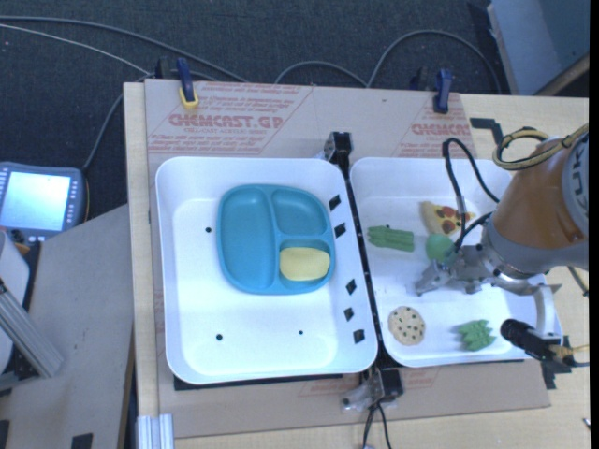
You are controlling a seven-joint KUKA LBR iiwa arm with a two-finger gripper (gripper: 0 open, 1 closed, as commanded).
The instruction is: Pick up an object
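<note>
The right bin (412, 181) holds a green pickle-like piece (390, 239), a green ball (439, 247), a pizza slice (444, 217), a round cookie (406, 325) and a green leafy piece (475, 334). My gripper (447, 276) hangs low in the right bin, just below the green ball and above the cookie. The arm's orange band (543, 204) rises to its right. The left bin (187, 344) carries a blue divided tray (257, 241) with a yellow lump (305, 264) in its lower right compartment.
Blue clamps (187, 90) (443, 90) pin the cardboard at the bench's back edge. A black divider with clips (348, 251) runs between the bins. Cables (468, 171) loop over the right bin's far side. A small screen (37, 199) stands at the left.
</note>
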